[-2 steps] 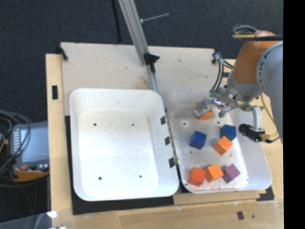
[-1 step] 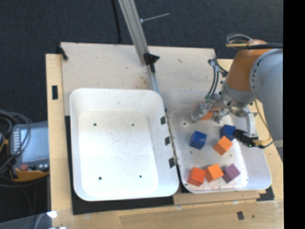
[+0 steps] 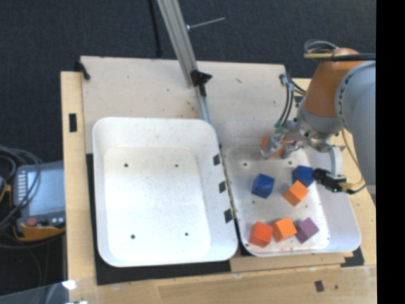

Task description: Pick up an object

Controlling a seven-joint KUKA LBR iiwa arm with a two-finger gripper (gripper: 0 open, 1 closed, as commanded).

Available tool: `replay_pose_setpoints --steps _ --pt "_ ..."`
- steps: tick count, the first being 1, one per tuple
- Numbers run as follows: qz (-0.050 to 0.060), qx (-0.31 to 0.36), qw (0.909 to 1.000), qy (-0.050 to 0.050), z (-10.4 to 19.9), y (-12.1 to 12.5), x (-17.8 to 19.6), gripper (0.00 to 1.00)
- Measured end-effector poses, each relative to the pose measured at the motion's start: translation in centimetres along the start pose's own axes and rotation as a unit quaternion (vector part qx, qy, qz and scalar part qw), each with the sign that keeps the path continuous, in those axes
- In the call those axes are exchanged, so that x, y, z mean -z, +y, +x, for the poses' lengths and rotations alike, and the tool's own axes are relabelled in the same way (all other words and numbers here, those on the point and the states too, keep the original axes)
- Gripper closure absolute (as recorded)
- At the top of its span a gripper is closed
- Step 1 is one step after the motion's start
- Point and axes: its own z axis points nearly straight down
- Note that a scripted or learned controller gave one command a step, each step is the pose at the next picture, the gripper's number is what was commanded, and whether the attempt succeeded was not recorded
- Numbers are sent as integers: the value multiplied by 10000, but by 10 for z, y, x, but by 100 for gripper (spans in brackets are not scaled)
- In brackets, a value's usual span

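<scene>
My gripper hangs over the back of the right bin, under the grey arm with the orange band. A small orange block shows between its fingers, partly hidden by them. Below it in the bin lie a blue cube, a second blue cube and an orange cube. Along the bin's front edge sit a red-orange cube, another orange cube and a purple cube.
The left bin stands beside the right one, with a divider edge between them. A slanted metal pole rises behind the bins. A cable and black connector hang by the arm at the right bin's right side.
</scene>
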Motion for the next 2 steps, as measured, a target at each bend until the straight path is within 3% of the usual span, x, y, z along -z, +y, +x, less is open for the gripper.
replay_pose_setpoints --steps 2 --pt "-5 -10 10000 4 -10 8 118 100"
